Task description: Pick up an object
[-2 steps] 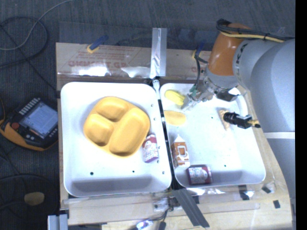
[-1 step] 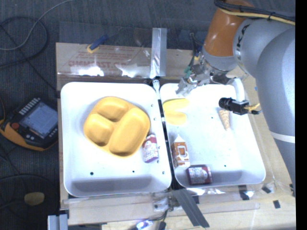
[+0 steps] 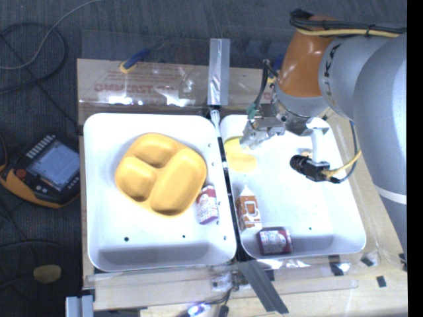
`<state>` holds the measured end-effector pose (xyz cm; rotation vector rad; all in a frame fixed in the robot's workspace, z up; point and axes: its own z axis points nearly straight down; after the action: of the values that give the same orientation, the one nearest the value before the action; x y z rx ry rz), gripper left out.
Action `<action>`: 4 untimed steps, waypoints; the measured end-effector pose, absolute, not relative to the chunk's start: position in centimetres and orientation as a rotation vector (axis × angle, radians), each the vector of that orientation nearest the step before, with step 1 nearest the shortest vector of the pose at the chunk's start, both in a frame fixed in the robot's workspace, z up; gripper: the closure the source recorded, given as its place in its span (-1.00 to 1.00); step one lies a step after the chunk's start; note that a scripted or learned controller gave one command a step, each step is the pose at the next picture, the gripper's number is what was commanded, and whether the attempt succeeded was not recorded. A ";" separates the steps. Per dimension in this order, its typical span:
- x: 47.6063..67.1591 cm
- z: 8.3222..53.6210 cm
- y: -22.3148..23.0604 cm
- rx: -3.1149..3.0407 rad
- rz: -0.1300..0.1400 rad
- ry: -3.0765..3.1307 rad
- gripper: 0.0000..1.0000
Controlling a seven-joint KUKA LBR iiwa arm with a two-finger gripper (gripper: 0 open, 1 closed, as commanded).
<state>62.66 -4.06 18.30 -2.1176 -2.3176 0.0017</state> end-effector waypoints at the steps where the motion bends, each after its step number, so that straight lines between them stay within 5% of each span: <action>1: 63.1 18.7 -4.8 -1.845 0.004 -2.544 1.00; 2: 62.3 24.7 -7.5 -1.495 0.002 -2.767 1.00; 3: 62.5 18.3 -2.9 -1.230 0.000 -2.890 1.00; 4: 64.1 21.4 -2.0 -1.502 -0.001 -2.760 1.00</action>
<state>64.06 -1.98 21.42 -1.5023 -2.7595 -0.0006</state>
